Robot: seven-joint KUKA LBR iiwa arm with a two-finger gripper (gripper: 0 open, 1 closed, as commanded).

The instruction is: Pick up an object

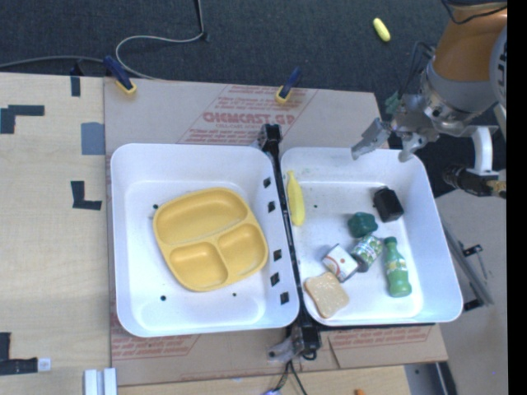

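My gripper (pixel 385 147) hangs over the far rim of the right bin (pixel 436 245), its two grey fingers (pixel 366 144) spread open with nothing between them. In that bin lie a yellow banana (pixel 295 199) along the left wall, a black block (pixel 388 203), a dark green lump (pixel 361 224), a small can (pixel 366 253), a green bottle (pixel 396 267), a red-and-white can (pixel 339 262) and a slice of toast (pixel 327 295). All of them sit below and in front of the gripper.
The left bin (pixel 132 245) holds a yellow divided plate (pixel 211 238). Black clips (pixel 276 212) line the joint between the bins. Blue-and-yellow clamps (pixel 287 86) grip the cardboard's far edge. A small yellow item (pixel 380 29) lies on the dark floor beyond.
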